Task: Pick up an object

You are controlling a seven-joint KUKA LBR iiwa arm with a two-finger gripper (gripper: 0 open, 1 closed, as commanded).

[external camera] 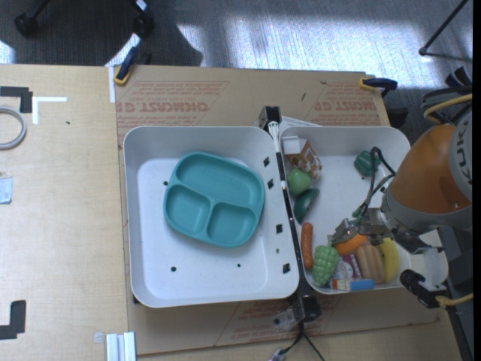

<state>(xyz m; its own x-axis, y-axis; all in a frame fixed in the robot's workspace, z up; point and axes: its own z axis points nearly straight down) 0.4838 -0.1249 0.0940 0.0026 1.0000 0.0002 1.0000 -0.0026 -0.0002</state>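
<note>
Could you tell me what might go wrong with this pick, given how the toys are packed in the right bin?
1. The gripper sits low over a tight cluster: the orange piece, hot dog and banana touch, so it may grab two or none.
2. The green corn and red sausage lie close by and could get nudged.
3. The pile crowds the right bin near its front wall, leaving the fingers little room.

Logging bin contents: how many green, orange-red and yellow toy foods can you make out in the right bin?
Green: 3 (round apple, dark leafy piece, bumpy cluster)
Orange-red: 2 (long carrot, orange piece)
Yellow: 1 (banana)
Total: 6
</note>
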